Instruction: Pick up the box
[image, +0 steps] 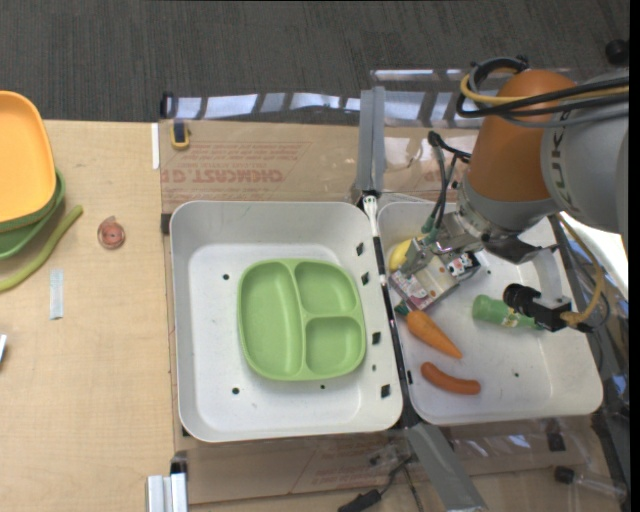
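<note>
The box (422, 287) is a small flat carton with pink and white print, lying tilted at the left side of the right bin (520, 395). My gripper (446, 258) hangs from the grey wrist under the orange band, right over the box's upper right end and touching or almost touching it. The gripper's body hides that end of the box. I cannot tell whether the box is lifted off the bin floor.
In the right bin, a yellow item (400, 253) lies just left of the gripper, with an orange carrot (433, 333), a red sausage (450, 380) and a green bottle (497, 311) nearby. The left bin (200, 330) holds a green divided plate (302, 318).
</note>
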